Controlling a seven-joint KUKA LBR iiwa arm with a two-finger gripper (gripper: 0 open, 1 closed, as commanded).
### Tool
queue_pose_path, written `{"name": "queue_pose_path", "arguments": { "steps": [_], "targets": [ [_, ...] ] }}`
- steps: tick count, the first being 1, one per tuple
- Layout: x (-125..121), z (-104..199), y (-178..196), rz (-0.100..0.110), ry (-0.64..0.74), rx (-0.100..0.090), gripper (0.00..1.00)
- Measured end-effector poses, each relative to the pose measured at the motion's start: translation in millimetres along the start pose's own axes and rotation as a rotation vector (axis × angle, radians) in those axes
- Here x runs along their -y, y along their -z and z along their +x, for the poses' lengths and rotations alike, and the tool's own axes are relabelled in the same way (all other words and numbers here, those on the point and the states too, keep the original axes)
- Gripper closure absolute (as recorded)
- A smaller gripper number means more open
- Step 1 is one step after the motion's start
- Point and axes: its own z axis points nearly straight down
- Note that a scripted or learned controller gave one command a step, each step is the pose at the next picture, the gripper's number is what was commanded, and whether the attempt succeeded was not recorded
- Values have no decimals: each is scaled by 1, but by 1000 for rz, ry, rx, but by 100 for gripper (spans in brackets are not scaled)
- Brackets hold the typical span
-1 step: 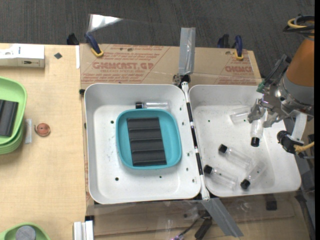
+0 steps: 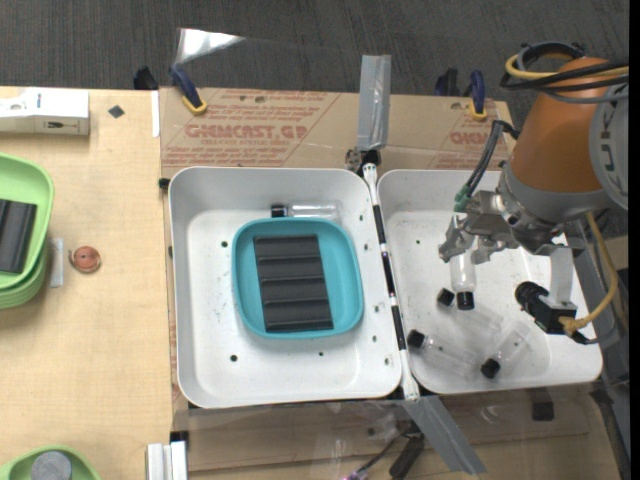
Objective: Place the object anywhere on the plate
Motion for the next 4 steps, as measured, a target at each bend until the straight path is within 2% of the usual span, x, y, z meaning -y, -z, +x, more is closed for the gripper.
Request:
{"name": "queue_pose_path", "arguments": {
  "steps": [1, 2, 4],
  "targets": [
    [23, 90, -23, -1, 174, 1, 100],
    [22, 90, -23, -1, 173, 1, 0],
    [22, 90, -23, -1, 173, 1, 0]
  ]
}}
